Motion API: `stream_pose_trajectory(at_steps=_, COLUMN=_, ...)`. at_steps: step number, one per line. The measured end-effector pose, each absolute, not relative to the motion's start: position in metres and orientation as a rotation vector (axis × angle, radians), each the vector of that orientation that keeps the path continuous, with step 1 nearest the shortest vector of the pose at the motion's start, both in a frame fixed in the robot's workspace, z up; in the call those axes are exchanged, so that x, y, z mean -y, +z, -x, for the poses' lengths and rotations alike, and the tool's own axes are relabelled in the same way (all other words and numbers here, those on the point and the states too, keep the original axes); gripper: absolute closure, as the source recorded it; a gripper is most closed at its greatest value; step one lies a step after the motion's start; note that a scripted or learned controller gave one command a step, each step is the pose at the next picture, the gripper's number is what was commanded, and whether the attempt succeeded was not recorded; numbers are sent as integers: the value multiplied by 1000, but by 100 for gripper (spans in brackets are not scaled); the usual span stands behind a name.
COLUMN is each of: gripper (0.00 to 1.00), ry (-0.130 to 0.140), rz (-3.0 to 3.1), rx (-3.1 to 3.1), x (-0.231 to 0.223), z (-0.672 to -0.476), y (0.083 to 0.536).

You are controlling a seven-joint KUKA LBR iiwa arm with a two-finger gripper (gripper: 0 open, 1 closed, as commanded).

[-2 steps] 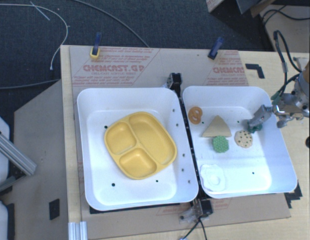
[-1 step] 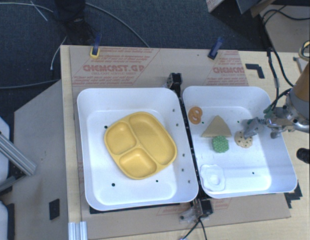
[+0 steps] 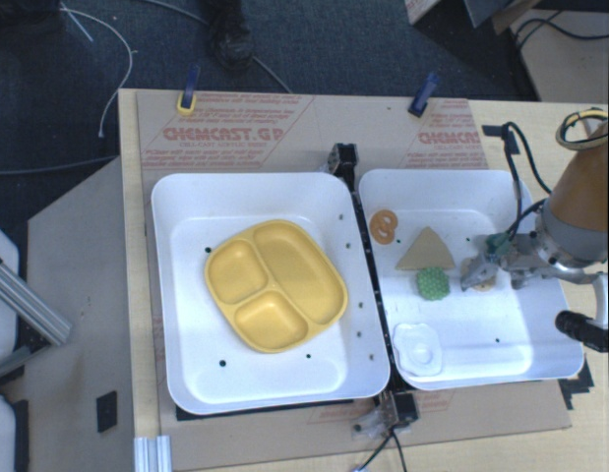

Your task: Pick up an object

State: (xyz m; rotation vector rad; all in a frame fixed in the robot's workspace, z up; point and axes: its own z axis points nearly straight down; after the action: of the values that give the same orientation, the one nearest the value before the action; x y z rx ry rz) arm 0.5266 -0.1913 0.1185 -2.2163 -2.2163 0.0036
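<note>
1. My gripper (image 3: 478,278) is low in the right bin (image 3: 511,362), its tip beside a small item I cannot make out; I cannot tell its state.
2. Nearest lies a green bumpy ball (image 3: 432,283), just left of the gripper.
3. A tan triangular wedge (image 3: 426,251) touches the ball's upper side.
4. An orange ring (image 3: 384,225) sits farther left.

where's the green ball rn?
The green ball lies in the right bin, just below the tan triangle and left of the gripper.
</note>
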Motion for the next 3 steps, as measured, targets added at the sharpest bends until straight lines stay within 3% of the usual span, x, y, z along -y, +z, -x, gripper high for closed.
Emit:
stream_pose_trajectory(at_steps=1, gripper=100, ry=-2, rz=2222, rx=2221, x=192, z=-528, y=133)
stream_pose_trajectory(at_steps=3, gripper=100, ry=-6, rz=2225, rx=2228, x=199, z=-528, y=233)
